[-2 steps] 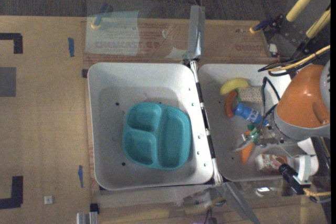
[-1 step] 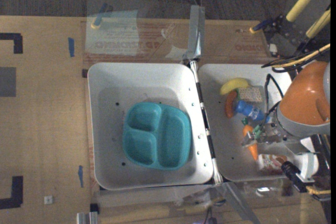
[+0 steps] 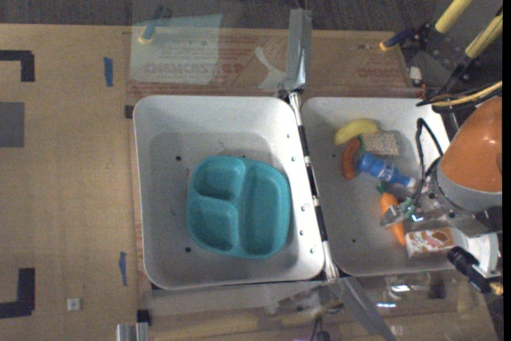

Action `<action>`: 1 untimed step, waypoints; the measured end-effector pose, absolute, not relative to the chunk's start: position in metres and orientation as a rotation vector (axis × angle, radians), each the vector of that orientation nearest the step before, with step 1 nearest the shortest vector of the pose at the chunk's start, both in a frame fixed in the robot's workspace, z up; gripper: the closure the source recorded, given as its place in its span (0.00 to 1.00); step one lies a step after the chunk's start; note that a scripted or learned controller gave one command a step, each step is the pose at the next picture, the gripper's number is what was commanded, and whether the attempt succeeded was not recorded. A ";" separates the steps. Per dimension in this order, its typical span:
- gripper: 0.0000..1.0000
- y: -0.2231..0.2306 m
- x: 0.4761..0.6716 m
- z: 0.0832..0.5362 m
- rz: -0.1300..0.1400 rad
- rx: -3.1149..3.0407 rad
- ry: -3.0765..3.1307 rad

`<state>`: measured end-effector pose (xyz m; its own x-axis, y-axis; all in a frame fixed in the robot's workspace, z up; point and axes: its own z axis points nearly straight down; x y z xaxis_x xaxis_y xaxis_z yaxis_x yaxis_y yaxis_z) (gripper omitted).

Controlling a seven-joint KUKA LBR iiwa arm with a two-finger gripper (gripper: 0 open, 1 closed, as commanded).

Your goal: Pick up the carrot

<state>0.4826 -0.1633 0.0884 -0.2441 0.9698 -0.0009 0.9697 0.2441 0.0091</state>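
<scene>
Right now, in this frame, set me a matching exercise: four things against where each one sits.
Things:
1. teal tray
2. banana
3. carrot
4. small carton

Places:
A. right bin, far end
B. left bin
C. right bin, near edge, below the gripper
D. right bin, at the gripper

Pairs: 1-B, 2-A, 3-D, 4-C

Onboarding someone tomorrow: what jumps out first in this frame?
The teal divided tray sits alone in the left bin. The arm's orange band hangs over the right bin, with the gripper down at the carrot, amid a cluster including a banana and a blue bottle.
</scene>
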 end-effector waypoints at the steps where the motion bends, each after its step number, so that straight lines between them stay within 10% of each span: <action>1: 1.00 -0.067 0.480 0.209 0.001 1.762 2.599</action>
